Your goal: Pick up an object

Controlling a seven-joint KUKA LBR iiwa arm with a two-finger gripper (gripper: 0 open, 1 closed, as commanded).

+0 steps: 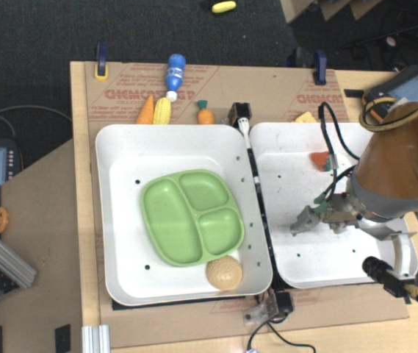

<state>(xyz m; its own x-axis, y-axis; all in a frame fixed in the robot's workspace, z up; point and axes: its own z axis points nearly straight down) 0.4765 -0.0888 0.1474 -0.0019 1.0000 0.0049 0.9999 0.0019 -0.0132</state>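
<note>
Green sectioned plate (pixel 192 217) in smooth left bin (pixel 113 197); jaws (pixel 304 223) state unclear.

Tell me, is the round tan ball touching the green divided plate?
Touching: the camera view shows the tan ball pressed against the green plate's lower right rim, with no gap.

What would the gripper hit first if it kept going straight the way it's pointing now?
The gripper points toward the left of the view, low over the right bin. Likely first: that bin's bare floor, or its left wall beside the black divider. Depth is hard to judge here.
</note>
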